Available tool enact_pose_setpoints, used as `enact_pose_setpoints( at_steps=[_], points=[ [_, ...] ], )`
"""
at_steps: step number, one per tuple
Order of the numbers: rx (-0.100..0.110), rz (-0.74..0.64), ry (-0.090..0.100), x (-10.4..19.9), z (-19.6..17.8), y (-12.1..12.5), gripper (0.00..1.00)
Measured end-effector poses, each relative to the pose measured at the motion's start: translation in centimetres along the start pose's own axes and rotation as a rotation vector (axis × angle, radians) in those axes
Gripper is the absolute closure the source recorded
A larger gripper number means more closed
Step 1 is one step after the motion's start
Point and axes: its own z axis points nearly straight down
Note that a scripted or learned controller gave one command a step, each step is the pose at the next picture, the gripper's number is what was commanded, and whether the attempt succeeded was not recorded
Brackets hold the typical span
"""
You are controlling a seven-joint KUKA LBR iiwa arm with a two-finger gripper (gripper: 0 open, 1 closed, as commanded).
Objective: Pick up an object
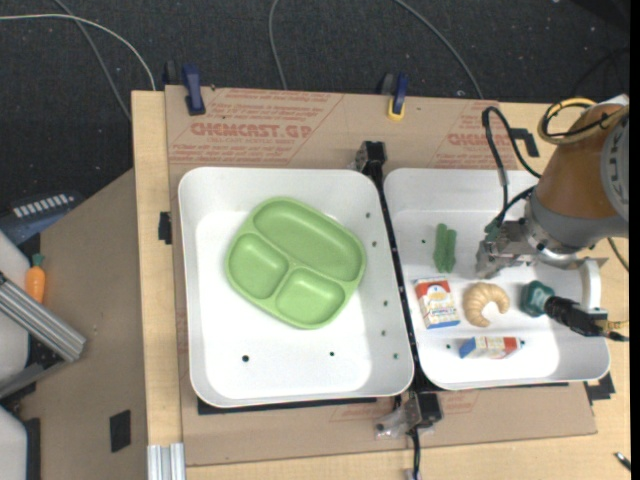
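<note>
In the right bin (470, 370) lie a green pickle-shaped piece (444, 247), a small red and white carton (437, 303), a tan croissant (486, 302), a teal piece (537, 298) and a red, white and blue tube (490, 347). My gripper (497, 256) hangs low over the bin's middle, just above the croissant and to the right of the green piece. The wrist hides its tips.
The left bin (215, 353) holds a light green divided plate (296, 261). Blue and yellow clamps (396, 94) hold the cardboard at the bench's far edge. Cables loop behind the bench and along the arm on the right.
</note>
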Motion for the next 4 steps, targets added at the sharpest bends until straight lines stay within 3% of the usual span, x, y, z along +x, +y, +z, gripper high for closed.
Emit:
enact_pose_setpoints(
  at_steps=[3, 4],
  points=[
    [-0.004, 0.0, -0.001, -0.4, -16.6, -0.6, 1.0],
    [0.002, -0.004, 0.002, 5.1, -15.1, -0.2, 1.0]
  ],
)
